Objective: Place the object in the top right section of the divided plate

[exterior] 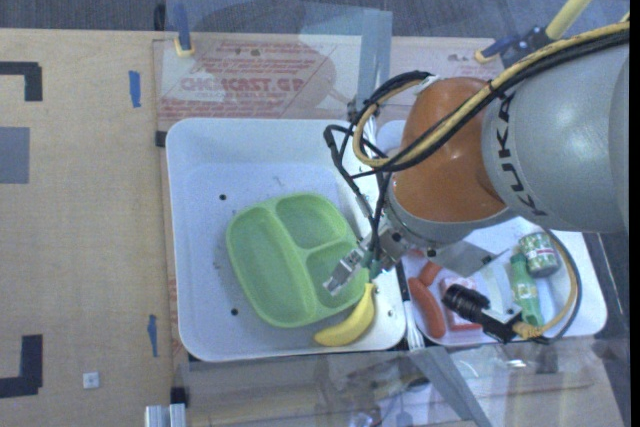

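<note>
A light green divided plate (281, 260) lies in the left white bin (195, 205), with one long section on its left and two smaller sections on its right. A yellow banana (347, 323) rests on the bin floor, curled against the plate's lower right rim. My gripper (347, 274) hangs low over the plate's lower right section, just above the banana. The grey arm and its orange band cover the bin's right side. Whether anything is held there is too small to tell.
The right bin (590, 315) holds an orange-red sausage-like piece (430, 307), a green and white can (538, 253) and a small green item (524, 298). A cardboard sheet (250, 80) lies behind the left bin. The wooden bench (80, 215) extends to the left.
</note>
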`<action>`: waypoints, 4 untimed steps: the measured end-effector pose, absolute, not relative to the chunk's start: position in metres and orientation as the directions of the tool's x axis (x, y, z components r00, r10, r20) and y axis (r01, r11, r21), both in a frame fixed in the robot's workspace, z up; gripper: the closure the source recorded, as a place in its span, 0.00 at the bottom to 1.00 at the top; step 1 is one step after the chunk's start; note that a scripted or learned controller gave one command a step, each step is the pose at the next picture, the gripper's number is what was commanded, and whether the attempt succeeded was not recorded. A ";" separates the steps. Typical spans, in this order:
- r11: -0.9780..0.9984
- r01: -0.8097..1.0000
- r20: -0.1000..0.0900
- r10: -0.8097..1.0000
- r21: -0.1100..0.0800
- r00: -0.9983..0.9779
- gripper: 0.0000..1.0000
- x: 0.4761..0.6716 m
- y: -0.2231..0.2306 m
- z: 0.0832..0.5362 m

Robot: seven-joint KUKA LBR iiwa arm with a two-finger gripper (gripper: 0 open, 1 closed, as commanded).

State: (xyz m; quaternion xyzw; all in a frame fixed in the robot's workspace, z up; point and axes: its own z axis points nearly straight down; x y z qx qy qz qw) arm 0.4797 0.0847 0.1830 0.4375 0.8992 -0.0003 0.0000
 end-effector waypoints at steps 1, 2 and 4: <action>0.617 0.787 0.000 0.787 -0.001 -0.617 0.00 0.480 0.085 0.183; 0.617 0.787 0.000 0.787 -0.001 -0.617 0.00 0.480 0.085 0.183; 0.617 0.787 0.000 0.787 -0.001 -0.617 0.00 0.480 0.085 0.183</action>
